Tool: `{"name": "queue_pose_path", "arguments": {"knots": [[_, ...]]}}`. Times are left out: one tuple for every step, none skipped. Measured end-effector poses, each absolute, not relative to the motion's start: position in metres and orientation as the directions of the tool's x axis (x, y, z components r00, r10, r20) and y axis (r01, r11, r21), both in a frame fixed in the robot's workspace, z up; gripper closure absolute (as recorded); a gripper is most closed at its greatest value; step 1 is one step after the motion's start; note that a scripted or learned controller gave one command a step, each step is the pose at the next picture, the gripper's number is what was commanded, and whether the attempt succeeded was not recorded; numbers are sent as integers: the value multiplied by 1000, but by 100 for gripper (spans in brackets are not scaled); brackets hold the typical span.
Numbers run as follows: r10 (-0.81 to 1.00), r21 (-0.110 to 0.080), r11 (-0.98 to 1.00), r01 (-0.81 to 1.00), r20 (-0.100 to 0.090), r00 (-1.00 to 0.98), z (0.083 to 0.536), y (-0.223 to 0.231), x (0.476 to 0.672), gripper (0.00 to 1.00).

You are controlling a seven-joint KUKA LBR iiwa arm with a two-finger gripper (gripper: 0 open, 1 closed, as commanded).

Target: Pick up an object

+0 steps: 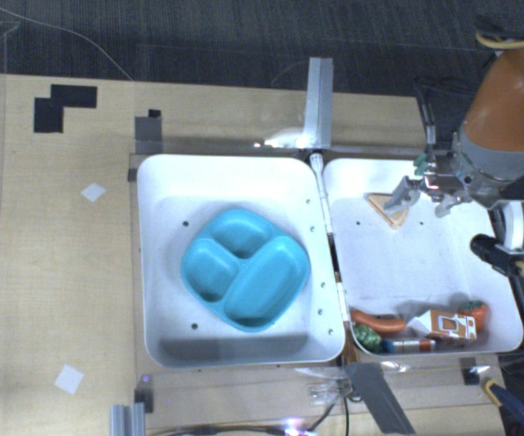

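Pale wood makes up the counter (pixel 53 271), with a strip of dark carpet (pixel 243 16) beyond it at twelve o'clock and a few black patches (pixel 62 105) stuck on the wood toward ten o'clock. I see two shallow white bins side by side. On my screen the left bin (pixel 166 334) carries a blue divided dish (pixel 245 267) — three compartments, sitting roughly at the bin's middle, upright and apart from the walls.

At three o'clock from it lies the right bin (pixel 443 271). Its clutter is pushed against the six o'clock wall: an orange carrot-like piece (pixel 380 321), something green (pixel 365 337) in the corner at seven o'clock, a small brown-and-orange carton (pixel 449 324) and an orange lump (pixel 479 314) just beside it. I cannot make out the rest of that heap.

Toward the bin's twelve o'clock side sits a tan wedge-shaped object (pixel 390 209), flat on the floor of the bin. My arm (pixel 507 107) comes in from three o'clock, orange band showing, and the tool (pixel 425 196) is down at that wedge — one finger (pixel 405 194) touches or overlaps its three o'clock edge, the other finger (pixel 447 203) stands well clear toward three o'clock. So the tool is spread apart, with nothing between its fingers that I can confirm.
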State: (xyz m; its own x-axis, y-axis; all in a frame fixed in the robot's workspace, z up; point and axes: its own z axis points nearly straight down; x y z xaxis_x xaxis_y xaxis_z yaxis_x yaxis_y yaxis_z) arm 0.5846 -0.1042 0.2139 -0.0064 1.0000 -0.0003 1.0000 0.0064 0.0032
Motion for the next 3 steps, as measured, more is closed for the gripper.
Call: {"name": "queue_pose_path", "arguments": {"knots": [[999, 7, 33, 999, -1, -33, 243, -115, 636, 0], [954, 1, -300, 954, 0, 300, 148, -124, 609, 0], [995, 6, -103, 995, -1, 103, 118, -112, 671, 0]]}}
